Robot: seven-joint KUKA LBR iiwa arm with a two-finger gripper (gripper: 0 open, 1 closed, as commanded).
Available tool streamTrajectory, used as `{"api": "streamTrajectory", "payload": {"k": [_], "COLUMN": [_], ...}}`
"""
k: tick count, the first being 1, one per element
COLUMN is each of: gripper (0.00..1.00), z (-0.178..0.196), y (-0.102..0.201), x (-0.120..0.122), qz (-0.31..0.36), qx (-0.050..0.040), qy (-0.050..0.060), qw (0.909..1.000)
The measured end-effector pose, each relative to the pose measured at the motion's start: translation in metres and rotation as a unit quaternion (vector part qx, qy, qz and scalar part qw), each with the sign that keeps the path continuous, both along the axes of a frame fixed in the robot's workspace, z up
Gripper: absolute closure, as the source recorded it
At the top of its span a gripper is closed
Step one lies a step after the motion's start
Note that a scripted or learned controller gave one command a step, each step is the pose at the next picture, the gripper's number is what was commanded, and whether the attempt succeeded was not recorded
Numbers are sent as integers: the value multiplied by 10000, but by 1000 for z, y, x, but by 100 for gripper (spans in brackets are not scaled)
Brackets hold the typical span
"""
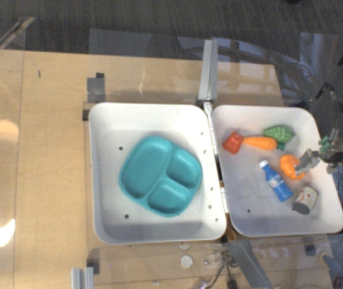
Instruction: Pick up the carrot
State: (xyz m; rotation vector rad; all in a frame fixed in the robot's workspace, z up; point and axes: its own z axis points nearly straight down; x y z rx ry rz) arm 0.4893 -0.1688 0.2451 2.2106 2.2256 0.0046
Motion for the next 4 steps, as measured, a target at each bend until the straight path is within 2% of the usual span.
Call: {"api": "streamTrajectory", "payload": {"k": [1, 2, 3, 4], "gripper": [0, 0, 100, 0], "z": [-108, -155, -143, -143], "y": [15, -28, -27, -27], "x": [68, 100, 102, 102], "qz": [-243, -66, -51, -51], "qx": [-4, -12, -13, -13], "qy": [-24, -41, -72, -71], "qw": [9997, 10000, 10000, 10000]}}
